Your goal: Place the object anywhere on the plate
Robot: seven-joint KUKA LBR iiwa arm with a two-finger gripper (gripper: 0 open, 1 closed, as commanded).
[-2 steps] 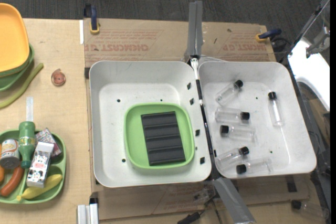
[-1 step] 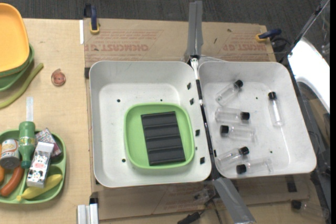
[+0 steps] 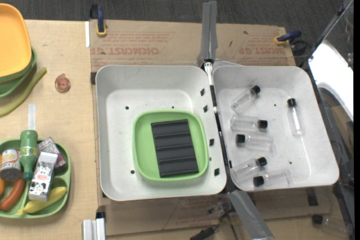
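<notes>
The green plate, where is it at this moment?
In the camera view, the green plate lies in the left white bin, slightly toward its near edge, with a black ridged block on it. The clear vials lie in the right bin.

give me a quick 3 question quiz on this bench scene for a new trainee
1. True or false: the green plate sits in the left bin, and a black ridged block lies on it.
2. Multiple choice: what lies in the right bin?
A. red cups
B. clear vials with black caps
C. metal spoons
3. Fill in: on the bench left of the bins, the green tray of toy food holds an upright green ______.

Key
1. True.
2. B. The vials lie scattered on their sides; I count about six.
3. Bottle.
</notes>
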